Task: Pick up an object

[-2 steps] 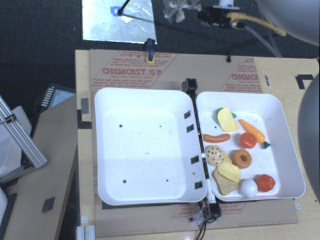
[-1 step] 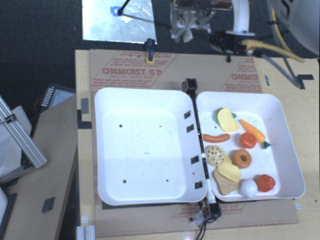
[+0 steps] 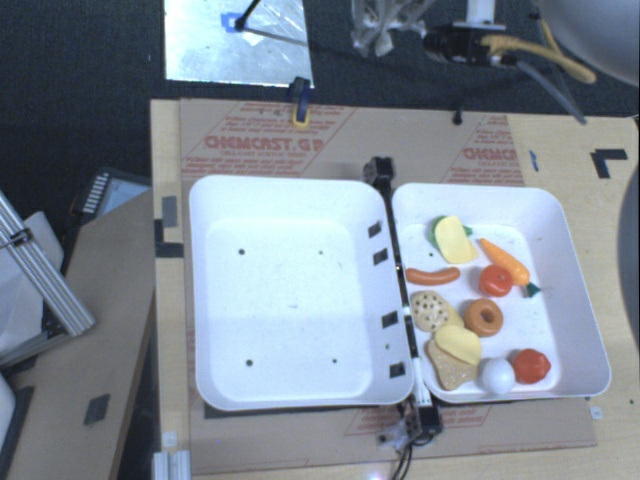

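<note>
The right white bin (image 3: 575,298) holds several toy foods. Among them are a yellow-green slice (image 3: 453,238), a carrot (image 3: 503,260), a sausage (image 3: 433,275), a red tomato (image 3: 495,281), a cookie (image 3: 430,310) and a donut (image 3: 484,318). Toward the front lie a piece of bread (image 3: 450,371) with a yellow wedge (image 3: 457,343) on it, a white egg (image 3: 496,374) and a red piece (image 3: 532,365). My gripper (image 3: 385,23) hangs at the top of the view, well beyond the bins and high above the bench, with nothing in it.
The left white bin (image 3: 290,208) sits beside the right one, joined by a black divider (image 3: 395,268). A shiny metal sheet (image 3: 238,28) lies at the back left, with a yellow clamp (image 3: 300,103) near it. An aluminium frame (image 3: 40,278) stands at the left edge.
</note>
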Controlling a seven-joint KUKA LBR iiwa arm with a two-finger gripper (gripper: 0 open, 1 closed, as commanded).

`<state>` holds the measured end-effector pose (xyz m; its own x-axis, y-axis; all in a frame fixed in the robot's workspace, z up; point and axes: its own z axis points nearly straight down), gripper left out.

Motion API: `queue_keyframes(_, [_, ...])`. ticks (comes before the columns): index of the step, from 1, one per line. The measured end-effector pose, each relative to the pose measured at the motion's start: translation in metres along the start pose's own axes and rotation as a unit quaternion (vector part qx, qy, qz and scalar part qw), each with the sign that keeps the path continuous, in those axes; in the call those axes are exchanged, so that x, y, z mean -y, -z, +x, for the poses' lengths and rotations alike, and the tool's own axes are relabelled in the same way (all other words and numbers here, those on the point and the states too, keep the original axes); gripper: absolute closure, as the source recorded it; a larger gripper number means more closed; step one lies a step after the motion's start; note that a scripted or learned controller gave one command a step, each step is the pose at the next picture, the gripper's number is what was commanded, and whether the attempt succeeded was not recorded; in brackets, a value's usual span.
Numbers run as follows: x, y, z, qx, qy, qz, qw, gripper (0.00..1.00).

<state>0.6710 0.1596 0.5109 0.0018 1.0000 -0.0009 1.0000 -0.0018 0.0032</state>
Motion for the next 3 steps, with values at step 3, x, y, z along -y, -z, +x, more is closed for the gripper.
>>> queue_keyframes(3, [0.106,0.004,0.079,-0.002,0.007,0.002,1.0,1.0])
